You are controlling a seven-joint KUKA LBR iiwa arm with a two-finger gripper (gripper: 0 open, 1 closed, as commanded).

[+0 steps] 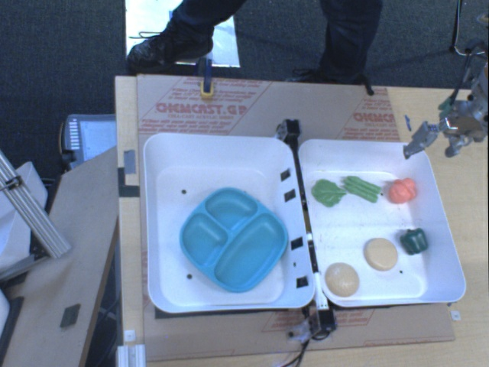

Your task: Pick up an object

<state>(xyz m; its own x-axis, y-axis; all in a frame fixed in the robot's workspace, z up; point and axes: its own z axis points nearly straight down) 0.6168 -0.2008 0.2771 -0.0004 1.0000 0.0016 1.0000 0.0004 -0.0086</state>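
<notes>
The gripper (432,141) hangs at the top right corner of the right bin (439,228), up off the floor of it, fingers spread wide with nothing between them. So the pick has not begun in any real sense: no object is lifted, none is touched.

Everything on offer lies in that right bin. Closest to the gripper, the orange piece (402,191) sits just below and a little left of it, near the back wall. Beside that, toward the middle, a long green piece (361,188), and just left of it a leafy green piece (328,193) (the two nearly touch, which could make a clean grab awkward). Lower down, a dark green pepper (414,240) near the right wall, a pale round piece (380,253) just left of it, and a second pale round (342,279) by the front left corner.

The left bin (160,228) holds a blue tray (232,238), flat and broad, a poor fit for two fingers by the look of it.

What's left, as I judge it: choose a target, come over it, drop, close, lift. That's the whole job. The orange piece looks the shortest trip, and it stands clear of its neighbours, though it is close to the wall.
</notes>
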